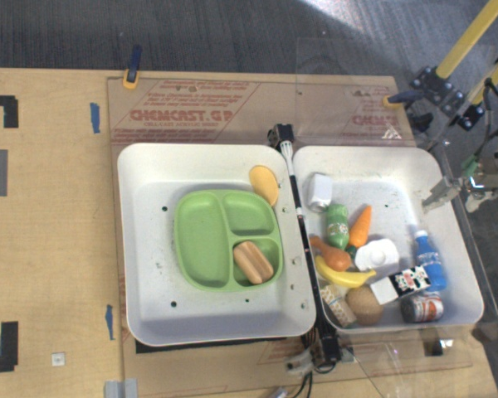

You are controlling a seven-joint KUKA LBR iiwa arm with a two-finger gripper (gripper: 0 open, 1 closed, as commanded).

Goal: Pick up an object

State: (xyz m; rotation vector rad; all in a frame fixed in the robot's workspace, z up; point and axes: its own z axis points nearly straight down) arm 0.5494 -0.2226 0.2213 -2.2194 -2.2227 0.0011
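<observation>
the hand (469, 181) is seen at the right bin (448, 181) rim, above the crowded toys; its state cannot be told.

The pale grey metal gripper (445, 192) narrows to a slim, shiny tip. Just behind the tip sits a darker grey housing (480, 192) with a small greenish glint.

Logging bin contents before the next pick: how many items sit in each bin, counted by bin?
Left bin: 3 (green divided plate, hot dog bun in its lower right compartment, yellow piece by the rim).
Right bin: about 11, piled together, so the count is approximate.
Total: about 14.
</observation>
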